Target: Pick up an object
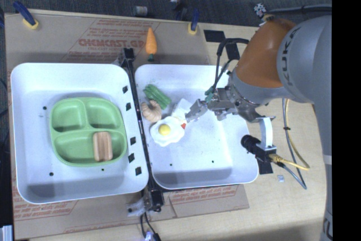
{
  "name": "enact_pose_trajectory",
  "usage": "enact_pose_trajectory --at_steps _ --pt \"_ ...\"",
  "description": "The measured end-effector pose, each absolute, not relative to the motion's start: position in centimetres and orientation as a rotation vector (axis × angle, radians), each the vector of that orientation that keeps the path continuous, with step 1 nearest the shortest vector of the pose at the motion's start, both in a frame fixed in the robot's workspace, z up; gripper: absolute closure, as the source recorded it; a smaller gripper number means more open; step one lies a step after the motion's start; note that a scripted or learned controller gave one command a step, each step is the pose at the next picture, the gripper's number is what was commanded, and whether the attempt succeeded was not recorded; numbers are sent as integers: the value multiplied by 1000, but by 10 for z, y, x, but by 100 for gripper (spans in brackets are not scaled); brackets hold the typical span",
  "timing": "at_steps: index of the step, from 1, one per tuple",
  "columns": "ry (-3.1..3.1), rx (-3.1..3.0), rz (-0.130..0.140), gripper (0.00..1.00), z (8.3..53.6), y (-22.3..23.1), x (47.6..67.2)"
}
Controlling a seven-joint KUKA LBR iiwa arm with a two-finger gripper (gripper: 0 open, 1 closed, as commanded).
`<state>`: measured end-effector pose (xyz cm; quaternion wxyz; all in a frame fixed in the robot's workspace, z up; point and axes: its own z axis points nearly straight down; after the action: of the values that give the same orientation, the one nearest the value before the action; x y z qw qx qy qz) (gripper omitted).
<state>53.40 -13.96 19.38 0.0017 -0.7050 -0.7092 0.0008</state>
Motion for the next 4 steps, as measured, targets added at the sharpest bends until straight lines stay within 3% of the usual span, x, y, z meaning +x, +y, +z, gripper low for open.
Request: enact_pose_trajectory --at_steps 2,3,4 --pt "-2226 -2212 2 0 194 -140 534" --pt "-2226 -2211 4 0 94 -211 545" --pt "-2226 -2211 3 0 92 -195 476"
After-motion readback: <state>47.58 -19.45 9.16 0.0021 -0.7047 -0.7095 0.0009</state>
